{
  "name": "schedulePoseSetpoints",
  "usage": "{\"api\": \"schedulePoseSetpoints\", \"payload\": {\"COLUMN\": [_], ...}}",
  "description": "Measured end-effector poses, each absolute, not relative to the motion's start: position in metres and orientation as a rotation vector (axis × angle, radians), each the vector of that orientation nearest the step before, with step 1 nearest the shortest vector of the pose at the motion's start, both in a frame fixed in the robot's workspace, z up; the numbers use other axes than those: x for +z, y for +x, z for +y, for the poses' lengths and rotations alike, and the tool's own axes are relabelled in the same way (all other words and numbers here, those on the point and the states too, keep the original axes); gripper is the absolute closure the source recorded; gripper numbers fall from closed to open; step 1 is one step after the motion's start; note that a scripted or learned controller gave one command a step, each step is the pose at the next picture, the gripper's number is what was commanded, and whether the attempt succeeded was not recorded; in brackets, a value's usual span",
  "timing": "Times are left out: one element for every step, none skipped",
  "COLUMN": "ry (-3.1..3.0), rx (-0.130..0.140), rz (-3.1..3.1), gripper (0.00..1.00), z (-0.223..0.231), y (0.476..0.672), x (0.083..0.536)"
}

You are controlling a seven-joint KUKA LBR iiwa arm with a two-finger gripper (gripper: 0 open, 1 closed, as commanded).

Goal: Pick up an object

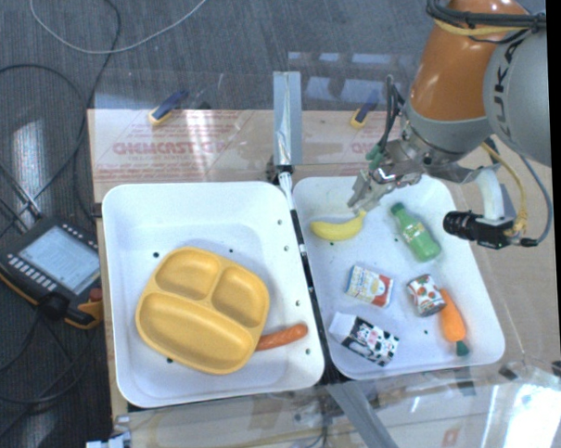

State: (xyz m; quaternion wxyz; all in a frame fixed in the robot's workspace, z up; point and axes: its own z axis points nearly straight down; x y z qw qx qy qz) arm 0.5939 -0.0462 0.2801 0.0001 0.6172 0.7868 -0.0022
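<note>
My gripper (374,188) hangs over the back of the right bin (478,284), under the arm's orange band. Its fingers stand open, with nothing between them. A yellow banana (338,228) lies just below and left of the fingertips, apart from them. A green bottle (416,233) lies to the gripper's right. Nearer the front are a small white and orange carton (369,285), a small can (427,295), an orange carrot (452,324) and a black-and-white carton (364,338).
The left bin (132,216) holds a yellow divided plate (202,308) and an orange sausage-like piece (282,336) at its front right. A metal divider (286,116) stands between the bins at the back. A handheld pendant (55,265) lies left of the bench.
</note>
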Motion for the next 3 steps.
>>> {"api": "schedulePoseSetpoints", "payload": {"ry": [1.940, 2.030, 2.132], "rx": [-0.008, -0.012, 0.004], "rz": [2.470, 2.400, 2.296], "gripper": [0.00, 0.00, 0.00], "z": [-0.047, -0.110, -0.176], "y": [0.594, 0.612, 0.650], "x": [0.280, 0.178, 0.088]}}
